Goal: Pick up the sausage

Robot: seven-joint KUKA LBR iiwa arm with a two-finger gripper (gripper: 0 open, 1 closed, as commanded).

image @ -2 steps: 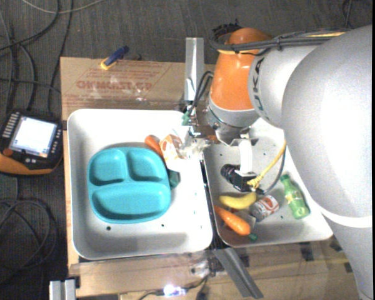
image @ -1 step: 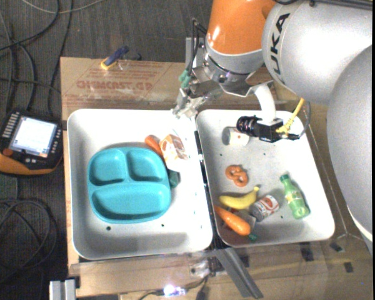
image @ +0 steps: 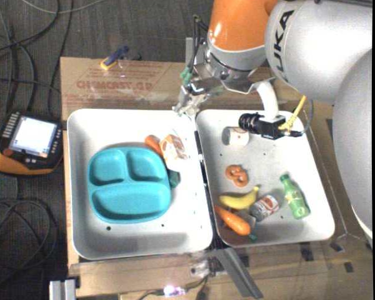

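so far the pick is looking barely begun. the sausage (image: 152, 144), a short orange-red piece, is lying in the left bin (image: 81, 120), just beside the upper right corner of the turquoise divided tray (image: 131, 186) and touching or nearly touching a small wrapped pastry-like item (image: 173, 149) on its right; i cannot tell which. nothing is lifting it: it is resting on the bin floor, apart from the arm.

the gripper (image: 189, 104) is hanging over the far end of the wall where the two bins meet, near the sausage but up and to the right of it. whether it is spread or closed is not readable from this slanted view, since the tip is small and cluttered with cables; no object is showing in it.

the right bin (image: 319, 167) is holding the other items: a white cup-like cylinder (image: 236, 136), a pretzel (image: 237, 175), a banana (image: 240, 199), a carrot (image: 232, 221), a small can (image: 265, 206) and a green bottle (image: 294, 196).

what is left, as i am judging it, is nearly everything: moving over the sausage, lining up across its narrow side, descending, closing and lifting. the wrapped item and the tray rim sitting so close are making a clean grasp tricky.
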